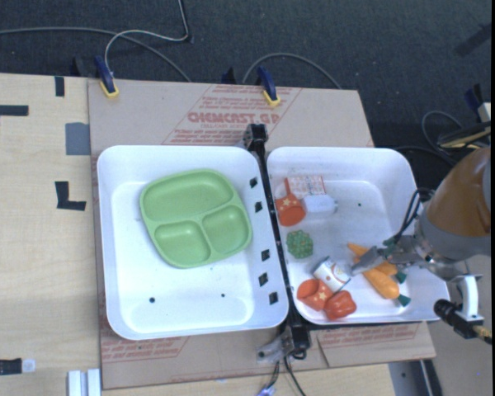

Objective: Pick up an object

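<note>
Gripper [365, 260], fingers narrow w/ nothing between, is hovering in right bin [371, 159] by carrot [383, 282]; it's risking nudging it aside, closing empty.

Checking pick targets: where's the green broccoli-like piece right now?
In the right bin, near its left wall: the green piece lies just below the orange-red toy and above the red pieces.

red print reading "chemcast gp" runs along the brown cardboard sheet [231, 118] behind the two bins.
</note>
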`<control>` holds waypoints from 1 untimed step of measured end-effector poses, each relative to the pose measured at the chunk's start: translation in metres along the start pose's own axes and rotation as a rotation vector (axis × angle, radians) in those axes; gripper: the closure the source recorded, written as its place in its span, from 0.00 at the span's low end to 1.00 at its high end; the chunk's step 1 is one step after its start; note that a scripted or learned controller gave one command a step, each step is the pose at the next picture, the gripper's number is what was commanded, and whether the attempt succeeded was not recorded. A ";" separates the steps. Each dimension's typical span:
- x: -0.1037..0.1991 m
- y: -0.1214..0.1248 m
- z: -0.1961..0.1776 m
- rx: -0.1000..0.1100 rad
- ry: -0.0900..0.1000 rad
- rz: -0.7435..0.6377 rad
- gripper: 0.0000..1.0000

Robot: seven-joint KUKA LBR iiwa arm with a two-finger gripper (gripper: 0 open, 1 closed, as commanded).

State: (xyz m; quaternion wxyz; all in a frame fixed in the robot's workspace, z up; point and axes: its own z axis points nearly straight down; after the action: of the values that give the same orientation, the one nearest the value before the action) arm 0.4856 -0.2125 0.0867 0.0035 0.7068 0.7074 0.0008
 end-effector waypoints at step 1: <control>0.000 0.002 -0.012 -0.006 -0.002 0.000 1.00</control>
State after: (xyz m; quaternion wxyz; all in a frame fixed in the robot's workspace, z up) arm 0.4880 -0.2126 0.0983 0.0064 0.7068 0.7074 0.0024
